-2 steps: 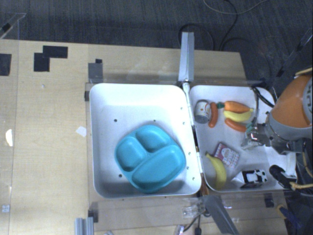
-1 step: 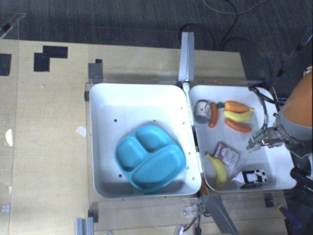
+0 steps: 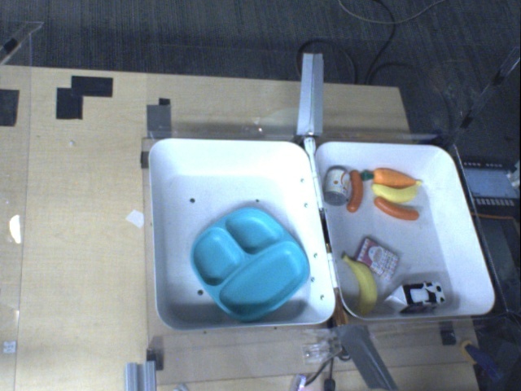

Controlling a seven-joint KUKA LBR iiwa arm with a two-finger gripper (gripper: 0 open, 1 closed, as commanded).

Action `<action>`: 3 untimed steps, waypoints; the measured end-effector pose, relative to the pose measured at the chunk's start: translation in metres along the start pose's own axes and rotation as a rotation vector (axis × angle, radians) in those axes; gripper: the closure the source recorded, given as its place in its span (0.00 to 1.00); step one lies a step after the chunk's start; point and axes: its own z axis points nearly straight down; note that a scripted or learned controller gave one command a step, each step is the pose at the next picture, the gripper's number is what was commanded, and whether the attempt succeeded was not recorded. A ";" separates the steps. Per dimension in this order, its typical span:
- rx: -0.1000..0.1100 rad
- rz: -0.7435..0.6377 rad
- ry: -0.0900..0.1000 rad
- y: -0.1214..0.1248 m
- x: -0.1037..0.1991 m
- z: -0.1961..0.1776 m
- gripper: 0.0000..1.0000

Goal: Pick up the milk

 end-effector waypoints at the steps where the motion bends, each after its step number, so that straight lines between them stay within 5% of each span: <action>1: 0.000 -0.001 0.000 0.000 0.000 0.000 0.00; 2: 0.002 -0.295 0.003 0.069 -0.020 0.159 0.00; 3: 0.003 -0.395 0.005 0.091 0.030 0.280 0.00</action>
